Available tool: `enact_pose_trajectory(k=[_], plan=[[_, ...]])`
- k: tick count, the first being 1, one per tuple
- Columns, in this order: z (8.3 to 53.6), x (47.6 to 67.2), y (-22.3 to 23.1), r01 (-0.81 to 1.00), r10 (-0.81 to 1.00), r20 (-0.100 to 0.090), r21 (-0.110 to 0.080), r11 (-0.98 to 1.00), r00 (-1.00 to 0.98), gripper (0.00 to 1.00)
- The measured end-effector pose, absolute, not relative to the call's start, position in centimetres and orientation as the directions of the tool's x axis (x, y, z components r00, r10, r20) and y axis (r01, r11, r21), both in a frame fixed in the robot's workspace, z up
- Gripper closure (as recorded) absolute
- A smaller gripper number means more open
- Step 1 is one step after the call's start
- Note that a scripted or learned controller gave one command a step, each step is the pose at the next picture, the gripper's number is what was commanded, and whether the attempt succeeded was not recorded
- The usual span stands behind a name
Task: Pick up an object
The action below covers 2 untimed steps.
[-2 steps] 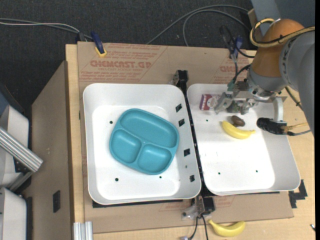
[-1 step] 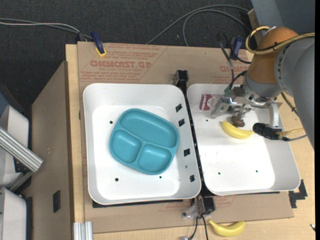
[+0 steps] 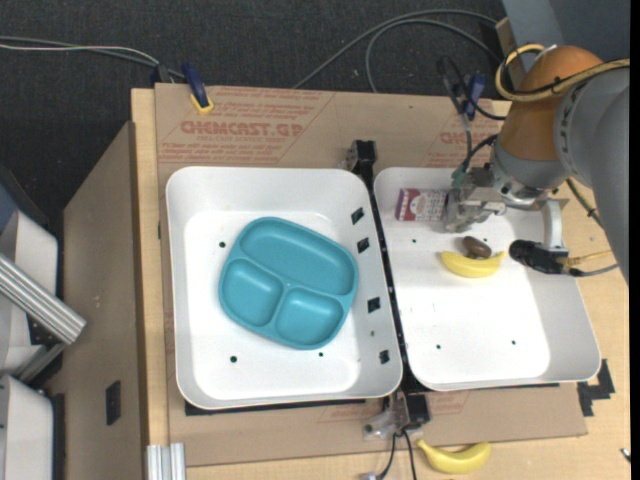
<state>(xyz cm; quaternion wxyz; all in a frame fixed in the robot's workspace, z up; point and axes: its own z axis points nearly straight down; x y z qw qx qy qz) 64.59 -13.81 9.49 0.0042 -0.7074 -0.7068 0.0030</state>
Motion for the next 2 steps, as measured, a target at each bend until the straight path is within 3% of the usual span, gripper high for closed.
enact_pose_trajectory(k=[1, 2], plan=[[14.8, 63.8, -14.2, 1.000, 1.000, -0.001, 0.004, -0.001, 0.001, 1.00], [19.5, 64.6, -14.0, 1.000, 1.000, -0.001, 0.006, 0.002, -0.002, 1.00]])
